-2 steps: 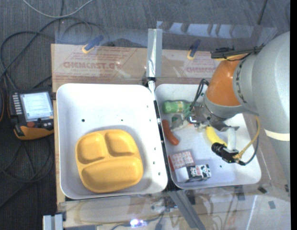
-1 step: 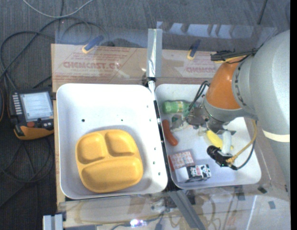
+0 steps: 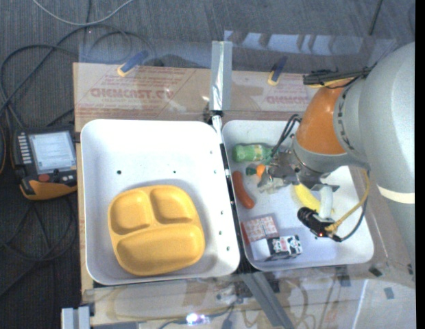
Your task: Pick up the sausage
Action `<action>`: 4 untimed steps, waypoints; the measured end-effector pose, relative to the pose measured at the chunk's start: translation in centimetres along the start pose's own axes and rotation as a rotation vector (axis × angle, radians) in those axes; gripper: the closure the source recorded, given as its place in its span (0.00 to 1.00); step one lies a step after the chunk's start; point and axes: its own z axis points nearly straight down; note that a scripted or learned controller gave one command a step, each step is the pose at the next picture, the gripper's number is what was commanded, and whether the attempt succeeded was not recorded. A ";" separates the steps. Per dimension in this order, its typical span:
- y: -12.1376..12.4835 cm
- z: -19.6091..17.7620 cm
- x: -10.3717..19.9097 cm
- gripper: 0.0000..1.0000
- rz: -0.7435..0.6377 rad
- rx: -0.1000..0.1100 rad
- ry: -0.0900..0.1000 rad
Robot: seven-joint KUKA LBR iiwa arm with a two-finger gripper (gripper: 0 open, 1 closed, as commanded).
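The sausage (image 3: 243, 189), a slim orange-red piece, lies along the left wall of the right bin (image 3: 356, 252), slanting down to the right. My gripper (image 3: 275, 175) hangs low over the upper middle of that bin, a short way right of the sausage and slightly above it in the view. It is apart from the sausage. The grey arm with its orange band (image 3: 321, 125) covers the bin's upper right part.
Around the gripper lie a green bottle (image 3: 252, 152), a small orange piece (image 3: 260, 171) and a yellow banana (image 3: 307, 197). A reddish card (image 3: 259, 227) and a black-and-white block (image 3: 286, 246) lie near the front. A yellow divided tray (image 3: 156, 228) sits in the left bin (image 3: 130, 142).
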 end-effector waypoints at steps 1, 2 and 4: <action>-1.8 -8.4 0.4 1.00 -0.347 0.020 -0.001; -5.0 0.1 -2.3 1.00 -0.270 0.013 0.001; -0.9 -8.4 1.3 1.00 -1.036 0.016 0.008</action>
